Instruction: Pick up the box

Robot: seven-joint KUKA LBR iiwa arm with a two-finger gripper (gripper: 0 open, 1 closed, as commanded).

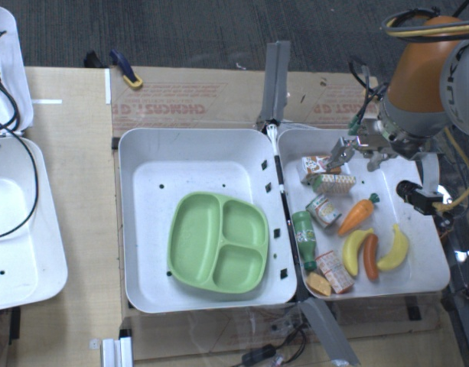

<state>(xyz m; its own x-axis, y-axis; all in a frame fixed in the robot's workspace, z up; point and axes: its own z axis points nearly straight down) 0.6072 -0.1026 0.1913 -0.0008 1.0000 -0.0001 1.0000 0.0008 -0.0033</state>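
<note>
Two bins (135, 205) side by side, and basically all the clutter is in the right one. Left bin just has a green tray (217, 241) lying flat in the middle, likely a drop-off spot. The right bin is packed: a carrot (356, 212), two bananas (395, 249) with a red sausage-looking thing (370, 255) between them, a green bottle (304, 239) along the divider wall, plus several little cartons.

My guess for the box (332, 183) is the long pale one lying flat near the bin's far side, just beside another small carton (317, 164).

The gripper (343, 153) hangs just above that spot, tilted in from the right, so it looks lined up for a grab. Can't tell if the fingers are spread or closed, too small and dark. Nothing's visibly held. Tight neighbours could make this a messy pick.
</note>
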